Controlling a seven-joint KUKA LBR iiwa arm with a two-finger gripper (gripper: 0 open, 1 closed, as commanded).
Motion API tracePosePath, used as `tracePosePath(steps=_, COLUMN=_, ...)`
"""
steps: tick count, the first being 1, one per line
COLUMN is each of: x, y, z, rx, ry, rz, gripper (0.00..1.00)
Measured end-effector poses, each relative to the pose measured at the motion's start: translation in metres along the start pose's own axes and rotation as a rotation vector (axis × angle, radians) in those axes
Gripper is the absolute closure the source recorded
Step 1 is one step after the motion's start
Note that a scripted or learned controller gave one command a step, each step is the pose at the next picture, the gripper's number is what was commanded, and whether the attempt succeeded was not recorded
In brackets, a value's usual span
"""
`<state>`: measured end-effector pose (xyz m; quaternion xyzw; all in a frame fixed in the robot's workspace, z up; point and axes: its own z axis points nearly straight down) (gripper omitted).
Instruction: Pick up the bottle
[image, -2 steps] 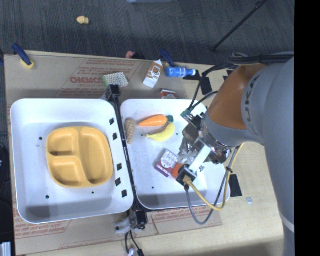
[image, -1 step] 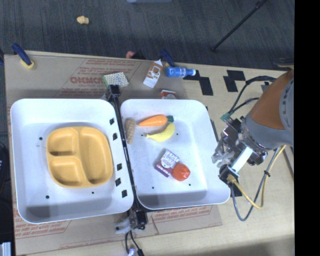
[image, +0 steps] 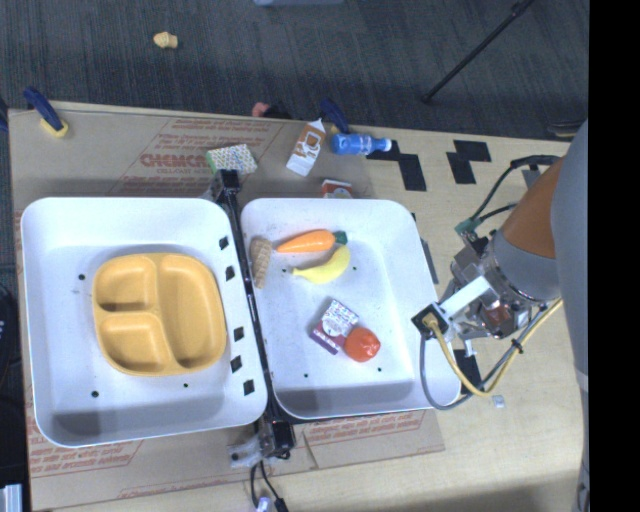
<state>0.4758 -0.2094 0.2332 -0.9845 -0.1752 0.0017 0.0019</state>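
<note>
A small blue bottle (image: 355, 144) lies on its side on the cardboard behind the right bin (image: 400, 215), outside it. My gripper (image: 492, 314) hangs at the right, just past the right bin's right wall and level with the bin's lower half. It is far from the bottle, and I see nothing held in it.
The right bin holds a carrot (image: 305, 241), a banana (image: 325, 267), a waffle piece (image: 261, 259), a purple packet (image: 335, 326) and a red tomato (image: 361, 344). A yellow divided plate (image: 160, 311) fills the left bin (image: 45, 230). A small carton (image: 306, 147) and a patterned packet (image: 232, 158) lie behind the bins.
</note>
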Motion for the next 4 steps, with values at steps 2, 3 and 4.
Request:
tracePosePath(steps=2, x=0.000, y=0.001, z=-0.006, rx=0.002, ry=0.000, rz=0.143, gripper=1.00)
tracePosePath(steps=3, x=0.000, y=0.001, z=-0.035, rx=-0.002, ry=0.000, rz=-0.299, gripper=1.00)
tracePosePath(steps=4, x=0.000, y=0.000, z=-0.017, rx=0.001, ry=0.000, rz=-0.396, gripper=1.00)
